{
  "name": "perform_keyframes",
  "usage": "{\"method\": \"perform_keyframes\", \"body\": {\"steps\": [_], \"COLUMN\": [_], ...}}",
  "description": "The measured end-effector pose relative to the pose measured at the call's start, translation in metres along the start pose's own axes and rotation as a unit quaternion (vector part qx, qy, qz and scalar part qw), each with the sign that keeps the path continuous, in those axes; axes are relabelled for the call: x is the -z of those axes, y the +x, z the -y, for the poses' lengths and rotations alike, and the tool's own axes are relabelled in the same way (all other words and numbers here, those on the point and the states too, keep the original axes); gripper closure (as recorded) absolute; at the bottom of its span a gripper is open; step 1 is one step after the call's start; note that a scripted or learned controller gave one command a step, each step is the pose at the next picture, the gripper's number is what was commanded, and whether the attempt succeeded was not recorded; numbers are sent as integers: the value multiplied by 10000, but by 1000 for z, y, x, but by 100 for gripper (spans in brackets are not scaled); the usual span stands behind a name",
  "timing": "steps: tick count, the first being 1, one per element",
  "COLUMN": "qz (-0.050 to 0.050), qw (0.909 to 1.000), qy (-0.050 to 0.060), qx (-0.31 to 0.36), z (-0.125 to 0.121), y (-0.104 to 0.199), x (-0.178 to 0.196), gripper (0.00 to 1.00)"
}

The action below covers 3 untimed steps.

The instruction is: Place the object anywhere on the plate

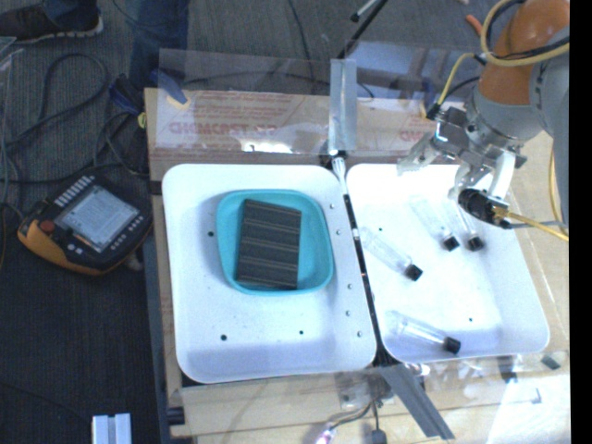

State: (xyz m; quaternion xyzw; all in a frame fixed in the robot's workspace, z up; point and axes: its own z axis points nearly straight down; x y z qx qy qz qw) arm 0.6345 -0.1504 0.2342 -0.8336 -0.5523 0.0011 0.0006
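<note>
Plate, teal and square, sits in the left bin with a dark ribbed block lying flat on its middle. The right bin holds four clear tubes with black caps: one near the divider, two further right and one by the front edge. The tool hovers above the right bin's far side, apart from the tubes; whether it is clenched or released cannot be told

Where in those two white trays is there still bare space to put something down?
Left bin: bare floor below the teal plate, which the dark ridged block mostly covers. Right bin: bare centre right, between clear tubes. Its upper right is crowded by the gripper and more tubes.
</note>
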Motion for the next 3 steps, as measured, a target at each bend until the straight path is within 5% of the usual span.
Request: {"method": "perform_keyframes", "body": {"steps": [1, 2, 3], "qz": [12, 8, 18], "qw": [9952, 9848, 9774], "qy": [-11, -6, -9], "qx": [-983, -1737, -2113], "z": [-47, 17, -37], "y": [-24, -70, -54], "x": [152, 174, 156], "gripper": [0, 0, 0]}}
